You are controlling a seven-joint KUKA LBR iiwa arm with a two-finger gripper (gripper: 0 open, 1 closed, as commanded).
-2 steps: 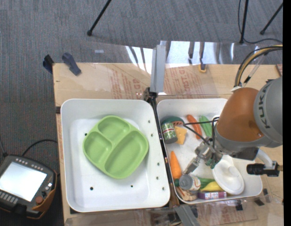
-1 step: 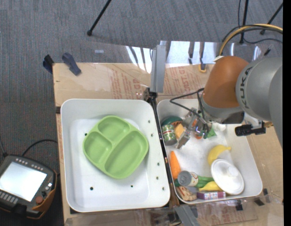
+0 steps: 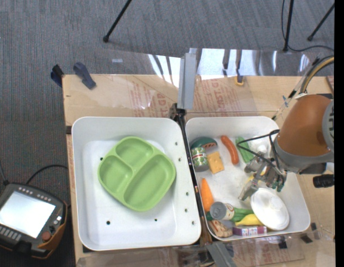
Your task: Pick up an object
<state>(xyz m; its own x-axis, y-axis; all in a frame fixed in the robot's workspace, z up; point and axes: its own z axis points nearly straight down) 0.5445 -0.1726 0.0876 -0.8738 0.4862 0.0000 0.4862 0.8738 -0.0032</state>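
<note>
The 2 bins (image 3: 83, 149) are looking like smooth white plastic with a soft sheen. At 9 o'clock, the green divided plate (image 3: 136, 173) is showing as matt, smooth plastic. The desk (image 3: 116, 96) is looking like pale wood under glossy clear film. At 4 o'clock, the white round lid (image 3: 270, 208) is gleaming slightly. The floor carpet (image 3: 38, 32) is appearing rough, grey cloth.

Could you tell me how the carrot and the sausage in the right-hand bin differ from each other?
The carrot is orange and tapers to a point, while the sausage is a redder orange with rounded ends. The carrot lies against the bin's left wall, near the tin can; the sausage lies further back, beside the cheese wedge. The sausage looks slimmer. Both are long toy foods lying flat, apart from the claw.
</note>
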